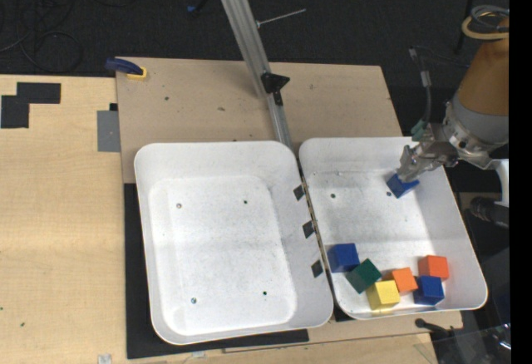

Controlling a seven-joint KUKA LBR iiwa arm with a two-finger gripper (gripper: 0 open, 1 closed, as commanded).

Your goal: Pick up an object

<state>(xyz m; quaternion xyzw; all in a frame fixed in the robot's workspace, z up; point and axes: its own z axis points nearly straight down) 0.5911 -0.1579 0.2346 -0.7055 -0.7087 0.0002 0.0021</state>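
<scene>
My gripper (411,172) hangs over the back part of the right bin (357,163), reaching in from the right. A small blue block (402,185) sits tilted at the fingertips, pinched between them, so the gripper is shut on it. Near the right bin's front edge lies a cluster of blocks: a blue cube (342,256), a dark green one (363,275), a yellow one (384,293), an orange one (404,279), a red-orange one (434,266) and another blue one (429,288).
The left bin (166,167) stands beside the right one, with black clips (306,228) along the shared rim. A slanted aluminium rail (248,38) rises behind the bins. A blue-and-yellow clamp (126,67) lies at the bench's back left.
</scene>
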